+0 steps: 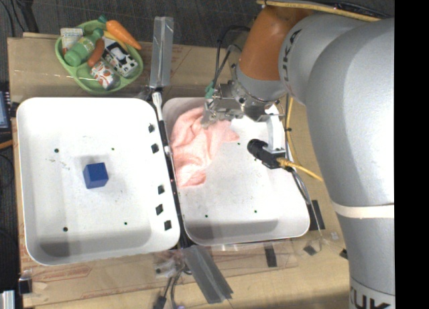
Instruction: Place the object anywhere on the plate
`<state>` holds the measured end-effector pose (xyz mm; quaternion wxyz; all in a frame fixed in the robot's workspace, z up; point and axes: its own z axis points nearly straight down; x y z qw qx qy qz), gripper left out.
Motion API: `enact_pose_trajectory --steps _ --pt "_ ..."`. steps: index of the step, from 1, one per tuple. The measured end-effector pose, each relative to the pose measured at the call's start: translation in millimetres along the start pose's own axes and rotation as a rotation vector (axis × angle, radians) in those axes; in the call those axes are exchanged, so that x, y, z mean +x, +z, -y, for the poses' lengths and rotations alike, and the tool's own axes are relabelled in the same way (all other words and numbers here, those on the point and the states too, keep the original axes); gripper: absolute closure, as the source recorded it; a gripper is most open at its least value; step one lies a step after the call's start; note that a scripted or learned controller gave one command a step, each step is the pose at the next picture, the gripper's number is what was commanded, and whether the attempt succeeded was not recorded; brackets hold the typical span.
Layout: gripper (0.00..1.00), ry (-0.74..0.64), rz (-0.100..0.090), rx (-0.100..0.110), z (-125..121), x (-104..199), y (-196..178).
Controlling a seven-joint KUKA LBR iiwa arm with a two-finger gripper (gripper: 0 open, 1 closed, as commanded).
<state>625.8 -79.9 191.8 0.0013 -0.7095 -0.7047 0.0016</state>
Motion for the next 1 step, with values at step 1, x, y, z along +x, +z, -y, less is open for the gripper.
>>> enact_pose_trajectory --steps 1 --pt "1.0 -0.007 -0.001 0.0 0.2 0.1 -39.3"
